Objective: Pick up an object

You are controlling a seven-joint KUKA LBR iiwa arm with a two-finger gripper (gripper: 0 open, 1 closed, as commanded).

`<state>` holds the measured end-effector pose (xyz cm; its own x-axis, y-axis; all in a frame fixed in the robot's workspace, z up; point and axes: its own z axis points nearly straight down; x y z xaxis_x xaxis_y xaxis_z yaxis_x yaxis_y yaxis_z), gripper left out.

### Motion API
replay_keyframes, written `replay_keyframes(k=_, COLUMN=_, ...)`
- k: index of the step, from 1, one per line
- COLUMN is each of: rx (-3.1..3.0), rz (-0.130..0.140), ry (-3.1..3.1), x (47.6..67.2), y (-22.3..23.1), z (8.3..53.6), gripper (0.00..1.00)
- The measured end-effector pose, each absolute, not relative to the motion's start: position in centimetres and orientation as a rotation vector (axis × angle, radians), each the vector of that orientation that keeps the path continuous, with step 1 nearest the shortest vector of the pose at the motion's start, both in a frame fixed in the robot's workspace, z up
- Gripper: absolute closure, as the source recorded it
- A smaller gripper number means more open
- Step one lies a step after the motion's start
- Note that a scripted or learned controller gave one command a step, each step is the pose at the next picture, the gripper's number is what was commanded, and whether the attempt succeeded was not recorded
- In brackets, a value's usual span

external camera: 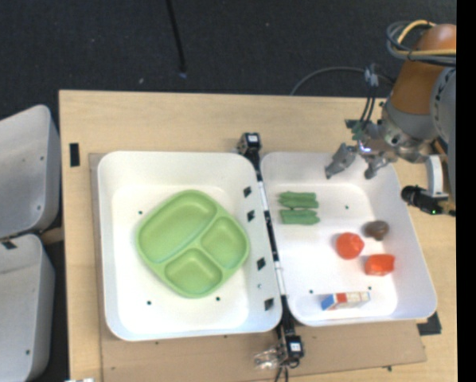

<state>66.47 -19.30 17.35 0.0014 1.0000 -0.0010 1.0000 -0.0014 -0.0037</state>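
Observation:
The right bin (327, 175) holds a pair of green bean-like pieces (298, 208), an orange-red round object (349, 245), a small brown object (375, 230), an orange block (380, 264) and a flat white, blue and red packet (344, 299). My gripper (357, 162) hangs over the bin's far right corner, open, its two fingers spread with nothing between them. It is well apart from every object, up and to the right of the green pieces.
The left bin (119, 213) holds a green divided plate (193, 242). A clamp rail (263, 229) runs between the bins. White chair shapes (15, 181) stand off the bench's left. The arm's orange band (421, 86) is at the upper right.

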Motion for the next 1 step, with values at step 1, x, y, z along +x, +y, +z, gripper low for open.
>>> replay_keyframes(k=1, rx=-2.217, rz=0.004, ry=-2.224, x=66.53, y=-18.63, z=11.32, gripper=0.00)
